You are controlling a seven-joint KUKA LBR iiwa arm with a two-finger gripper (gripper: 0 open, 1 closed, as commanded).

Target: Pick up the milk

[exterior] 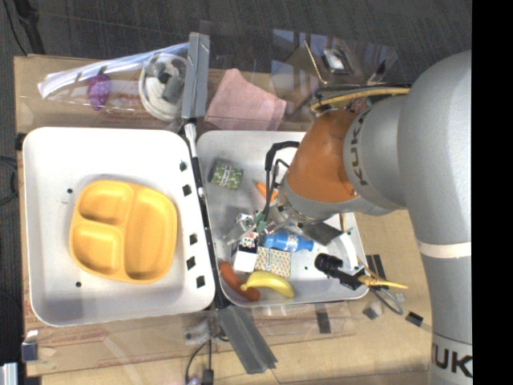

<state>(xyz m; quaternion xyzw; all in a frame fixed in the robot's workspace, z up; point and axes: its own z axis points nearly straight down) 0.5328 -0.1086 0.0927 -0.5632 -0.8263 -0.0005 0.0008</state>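
Note:
The milk (287, 242), a small blue and white carton, lies on its side in the right bin (240, 147), near the bin's front half. My gripper (253, 226) is low in that bin, just left of the milk and close against it. The grey arm and its orange band (321, 163) hang over the bin's right part and hide what is beneath. No item can be seen between the fingers.
Around the gripper lie a patterned white box (273, 261), a small white box (244, 261), a banana (269, 284), a red sausage (236, 281), a green packet (226, 174) and an orange piece (261, 189). The left bin (48, 151) bears a yellow divided plate (124, 229).

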